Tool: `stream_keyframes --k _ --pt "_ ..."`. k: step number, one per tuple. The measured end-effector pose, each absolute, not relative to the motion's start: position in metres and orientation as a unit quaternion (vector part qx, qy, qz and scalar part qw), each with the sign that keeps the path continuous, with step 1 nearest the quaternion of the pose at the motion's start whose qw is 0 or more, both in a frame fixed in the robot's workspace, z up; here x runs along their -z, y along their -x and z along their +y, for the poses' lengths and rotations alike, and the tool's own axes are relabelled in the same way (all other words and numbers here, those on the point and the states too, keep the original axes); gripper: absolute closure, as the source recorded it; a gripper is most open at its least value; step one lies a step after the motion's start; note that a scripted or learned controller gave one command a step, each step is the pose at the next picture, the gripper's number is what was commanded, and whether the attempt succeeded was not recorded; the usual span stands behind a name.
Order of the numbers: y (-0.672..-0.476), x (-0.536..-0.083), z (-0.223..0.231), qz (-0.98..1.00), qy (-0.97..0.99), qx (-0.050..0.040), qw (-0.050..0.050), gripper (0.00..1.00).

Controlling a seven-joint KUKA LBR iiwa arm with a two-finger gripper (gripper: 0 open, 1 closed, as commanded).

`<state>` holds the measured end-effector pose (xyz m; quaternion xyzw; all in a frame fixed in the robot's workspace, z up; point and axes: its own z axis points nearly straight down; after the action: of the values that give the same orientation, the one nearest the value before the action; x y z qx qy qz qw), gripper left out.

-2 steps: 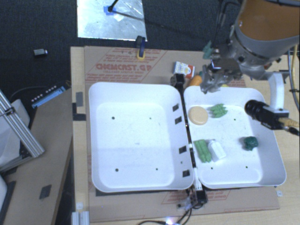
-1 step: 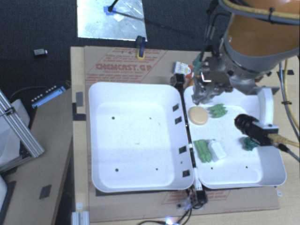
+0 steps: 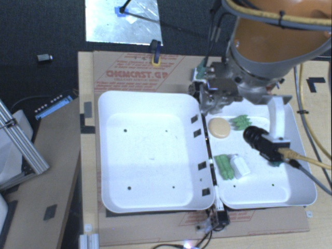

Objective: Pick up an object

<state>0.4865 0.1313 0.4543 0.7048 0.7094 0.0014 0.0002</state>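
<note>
I had the pincer hanging over the far left corner of the right bin, its tips just beside a tan round piece; whether it was clenched or released I could not tell. The piece lay near the divider, with a green toy to its right and a green-and-white block nearer me. I judged it light, smooth, perhaps slippery, best taken across its middle.

Cardboard sheet — lying under two white bins, red print showing. Yellow-and-blue clamp gripping its far edge. Shiny metal plate resting beyond. Small grey block sitting on dark floor — well apart.
</note>
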Motion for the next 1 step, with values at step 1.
stream_keyframes --k 1 --pt "-0.5512 -0.4904 0.138 0.707 -0.707 -0.0031 0.003 1.0"
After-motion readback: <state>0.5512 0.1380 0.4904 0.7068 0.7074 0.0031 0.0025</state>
